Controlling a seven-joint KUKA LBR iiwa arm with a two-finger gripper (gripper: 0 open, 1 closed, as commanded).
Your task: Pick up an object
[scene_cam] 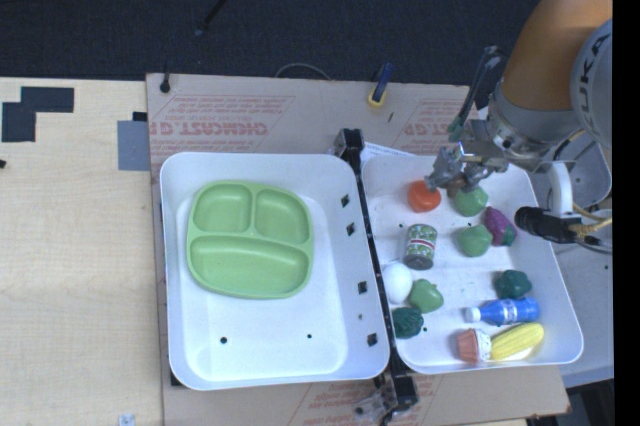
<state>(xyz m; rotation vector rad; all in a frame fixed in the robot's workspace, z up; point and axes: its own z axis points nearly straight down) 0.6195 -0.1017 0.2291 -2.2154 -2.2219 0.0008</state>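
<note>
The right bin [560, 314] holds several small toys. An orange-red round toy [424, 197] and a green round toy [468, 202] lie at its far end. My gripper [452, 174] hangs just above the gap between these two, at the bin's far edge. No toy shows inside it. Nearby lie a purple toy [500, 227], a second green toy [473, 240] and a small printed can [420, 246].
Nearer the front of the right bin are a white egg [397, 282], a green pepper [427, 295], a dark green piece [407, 321], a teal piece [514, 284], a blue bottle [505, 313], a yellow corn [518, 341] and a pink piece [468, 345]. The left bin [200, 354] holds a green divided plate [250, 239].
</note>
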